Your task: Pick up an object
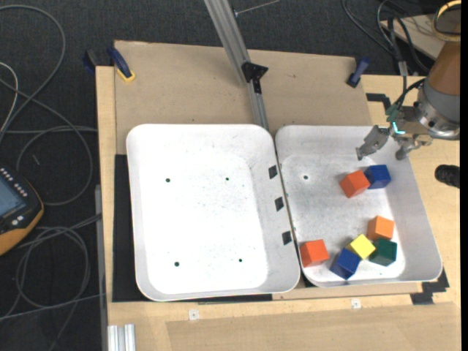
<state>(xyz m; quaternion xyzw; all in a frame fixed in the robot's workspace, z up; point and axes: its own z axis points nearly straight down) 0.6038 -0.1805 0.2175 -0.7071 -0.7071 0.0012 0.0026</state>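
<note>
Two white bins; right bin (pixel 417 218) holds seven blocks, left bin (pixel 146 196) bare. Gripper (pixel 386 143) hangs over right bin's far edge, fingers spread, holding nothing. Nearest targets: orange block (pixel 355 183) touching blue block (pixel 378 175), just near-left of the jaws. Risk: a finger lands on both, or shoves one aside. Height above the floor is hard to judge.

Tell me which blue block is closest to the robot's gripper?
The blue cube touching the orange cube near the top of the right white bin, just below the gripper. The other blue cube sits far down, beside the yellow cube.
</note>
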